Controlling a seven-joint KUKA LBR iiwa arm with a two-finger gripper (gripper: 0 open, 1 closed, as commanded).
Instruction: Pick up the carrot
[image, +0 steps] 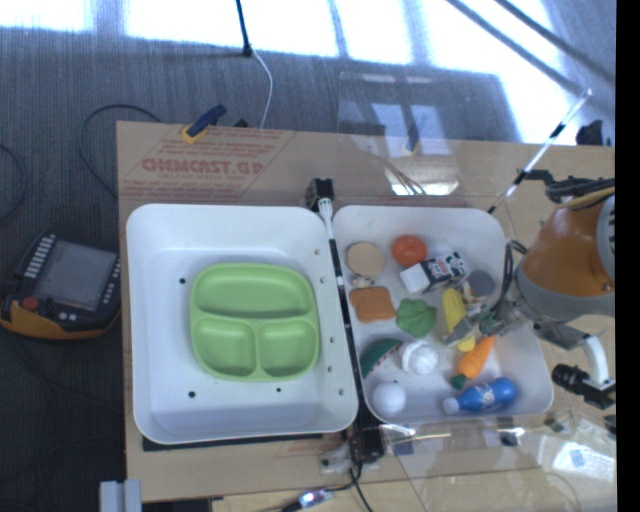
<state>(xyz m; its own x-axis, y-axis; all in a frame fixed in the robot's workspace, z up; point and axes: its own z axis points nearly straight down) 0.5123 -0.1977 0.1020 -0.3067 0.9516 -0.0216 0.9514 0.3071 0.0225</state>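
Two white bins sit side by side on the bench. The left bin (160, 300) holds a green tray (256, 320) with three compartments, lying about at the bin's centre. The right bin (520, 400) holds a scatter of toys. The carrot (475, 358) lies in the lower right part of that bin, tilted, its orange body running from 1 o'clock down to 7 o'clock with a green end at the low tip. A blue bottle (483, 396) lies on its side just at 6 o'clock from the carrot. A banana (453, 310) lies just at 11 o'clock from the carrot, and a green leafy piece (417, 317) sits further out at 10 o'clock. A red tomato (408, 249) sits near the bin's top wall, with a tan round cookie (365, 259) at its 9 o'clock and an orange cracker (372, 303) below that. A white ball (389, 397) rests near the bin's lower left corner. The arm (565, 260) enters at 3 o'clock, orange band showing. The gripper (495, 318) hangs just at 1 o'clock from the carrot, close over the bin's right side; finger state cannot be read from this view, and contact with the carrot cannot be judged. A pendant (62, 285) lies on the floor at 9 o'clock from the bench.
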